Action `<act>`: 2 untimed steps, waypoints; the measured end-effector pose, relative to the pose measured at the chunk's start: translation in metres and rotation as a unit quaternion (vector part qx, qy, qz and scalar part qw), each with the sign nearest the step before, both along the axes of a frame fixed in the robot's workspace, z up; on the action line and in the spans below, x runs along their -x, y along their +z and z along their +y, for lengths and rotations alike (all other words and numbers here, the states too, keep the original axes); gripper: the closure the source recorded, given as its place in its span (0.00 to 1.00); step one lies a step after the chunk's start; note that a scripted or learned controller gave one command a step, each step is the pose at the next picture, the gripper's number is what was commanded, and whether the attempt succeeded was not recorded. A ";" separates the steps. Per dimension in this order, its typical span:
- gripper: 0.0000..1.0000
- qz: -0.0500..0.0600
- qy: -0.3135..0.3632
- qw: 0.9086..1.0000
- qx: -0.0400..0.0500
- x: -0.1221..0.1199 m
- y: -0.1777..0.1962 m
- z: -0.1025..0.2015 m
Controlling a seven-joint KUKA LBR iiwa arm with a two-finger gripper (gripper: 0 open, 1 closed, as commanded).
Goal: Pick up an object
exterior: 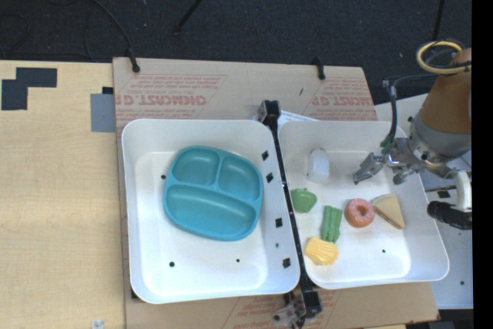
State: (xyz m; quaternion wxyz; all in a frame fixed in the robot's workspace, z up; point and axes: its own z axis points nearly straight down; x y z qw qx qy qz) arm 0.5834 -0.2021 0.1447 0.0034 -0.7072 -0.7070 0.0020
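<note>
Camera view: fingers [383, 169] spread apart, grasping nothing, hovering in right bin [420, 262]. Donut [359, 213] lies at their 7 o'clock, touching sandwich wedge [390, 210]; risk: closing there could shove both aside.

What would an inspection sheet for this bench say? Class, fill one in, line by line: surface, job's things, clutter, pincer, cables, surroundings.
Surface: two white bins side by side, left bin and right bin, on cardboard.
Job's things: in the right bin, a donut, wedge, green stick, green lump, yellow piece and white cup.
Clutter: a teal tray in the left bin.
Pincer: the pincer hangs over the right bin, above the donut, holding nothing.
Cables: black cables on the dark floor behind.
Surroundings: wooden bench at left.
</note>
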 end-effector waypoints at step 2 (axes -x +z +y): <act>1.00 -0.002 0.000 1.000 0.000 0.000 -0.040 0.000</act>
